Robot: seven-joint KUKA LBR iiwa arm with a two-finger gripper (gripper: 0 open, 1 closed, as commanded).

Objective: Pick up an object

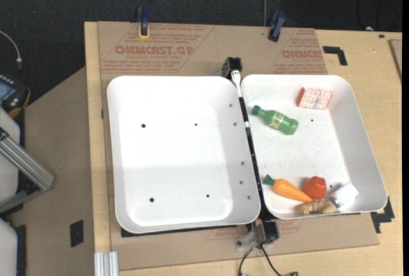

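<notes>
The right bin (358,128) holds several small objects. A green bottle (276,120) lies on its side near the bin's upper left. A pink patterned box (314,98) rests at the upper right. Along the front edge lie an orange carrot (287,189), a red tomato-like piece (314,187), a tan knobbly piece (315,207) and a small white item (345,194), all close together.
The left bin (128,140) stands beside the right one on a brown cardboard-covered bench (192,45). Two clamps (144,22) hold the board at the back edge. A black cable runs along the seam between the bins (243,121).
</notes>
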